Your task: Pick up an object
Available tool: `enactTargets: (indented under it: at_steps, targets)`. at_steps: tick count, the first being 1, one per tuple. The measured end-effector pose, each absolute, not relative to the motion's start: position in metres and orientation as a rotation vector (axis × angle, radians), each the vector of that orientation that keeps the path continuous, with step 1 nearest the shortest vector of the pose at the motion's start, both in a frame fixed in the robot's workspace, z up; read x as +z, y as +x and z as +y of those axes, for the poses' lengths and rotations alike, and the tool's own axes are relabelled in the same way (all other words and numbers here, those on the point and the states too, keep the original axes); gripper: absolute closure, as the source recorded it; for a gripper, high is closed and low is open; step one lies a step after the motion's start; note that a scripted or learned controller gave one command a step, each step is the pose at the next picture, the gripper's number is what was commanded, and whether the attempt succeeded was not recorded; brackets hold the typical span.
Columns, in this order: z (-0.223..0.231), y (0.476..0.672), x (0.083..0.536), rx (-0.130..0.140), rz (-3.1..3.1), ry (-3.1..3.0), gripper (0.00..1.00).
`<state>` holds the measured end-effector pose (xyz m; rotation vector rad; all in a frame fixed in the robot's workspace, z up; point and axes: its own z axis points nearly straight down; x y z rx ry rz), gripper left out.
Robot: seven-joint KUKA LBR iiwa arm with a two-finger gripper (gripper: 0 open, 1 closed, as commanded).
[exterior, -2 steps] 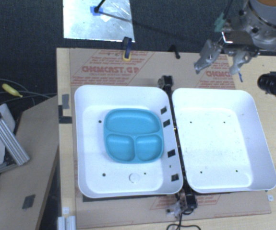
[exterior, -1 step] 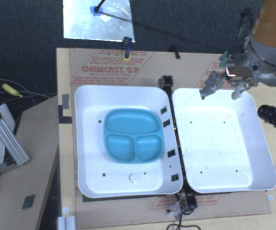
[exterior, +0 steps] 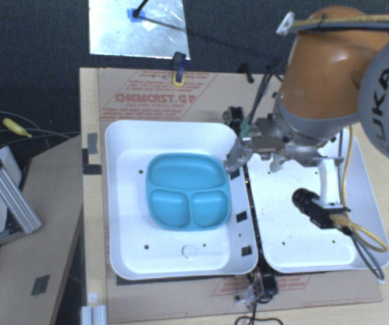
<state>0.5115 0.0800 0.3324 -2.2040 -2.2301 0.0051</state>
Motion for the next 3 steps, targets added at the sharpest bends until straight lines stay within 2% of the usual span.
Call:
enactTargets:
  at_steps: [1,2,3]
  targets:
    - [0.097,0.514,0.494,-0.030,-2.237,-2.222,0.00]
    - [0.069,0.514,0.415,0.006,-2.218,-2.222,0.00]
    - [0.090,0.539,0.299,0.006,-2.221,-2.218,0.00]
